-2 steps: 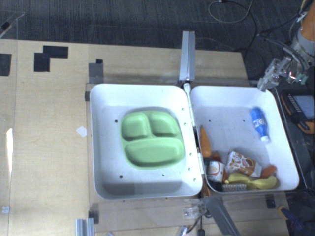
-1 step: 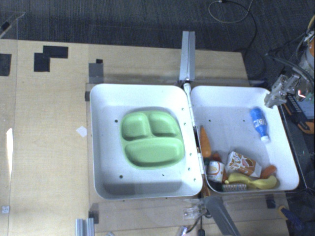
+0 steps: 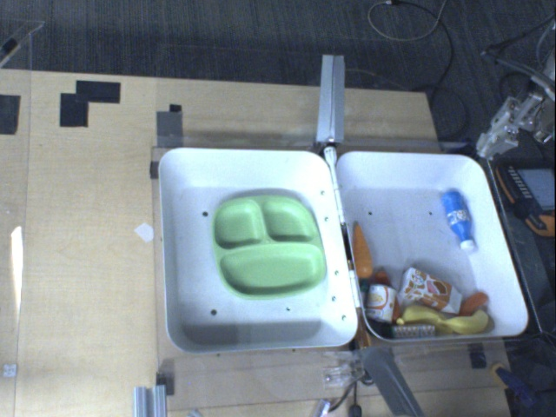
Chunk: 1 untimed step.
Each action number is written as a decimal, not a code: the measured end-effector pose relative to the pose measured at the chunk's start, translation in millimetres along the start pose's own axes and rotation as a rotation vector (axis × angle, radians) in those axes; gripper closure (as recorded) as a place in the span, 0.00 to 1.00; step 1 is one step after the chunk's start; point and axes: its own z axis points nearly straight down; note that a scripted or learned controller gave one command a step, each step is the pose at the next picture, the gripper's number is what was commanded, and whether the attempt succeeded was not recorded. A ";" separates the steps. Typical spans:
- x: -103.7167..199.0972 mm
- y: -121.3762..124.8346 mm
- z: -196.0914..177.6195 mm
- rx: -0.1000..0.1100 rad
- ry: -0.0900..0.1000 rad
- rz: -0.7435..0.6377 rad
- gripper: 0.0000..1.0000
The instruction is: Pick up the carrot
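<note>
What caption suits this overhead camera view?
Carrot against the right bin's left wall, green tray in the left bin.

Single fixed cam above bench [image 3: 87, 259], slanted down, both bins [image 3: 174, 233] framed.

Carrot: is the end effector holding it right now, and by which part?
Nothing is held. The carrot lies in the right bin against its left wall, while the end effector sits outside the bin's far right corner.

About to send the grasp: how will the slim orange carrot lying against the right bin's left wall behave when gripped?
The slim orange carrot looks rigid, probably a light plastic toy. Its tapered round body may roll or slip. Lying against the right white bin's wall, it leaves little finger room on that side.
</note>
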 end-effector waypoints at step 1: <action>-14.2 5.5 70.7 0.001 0.003 0.131 1.00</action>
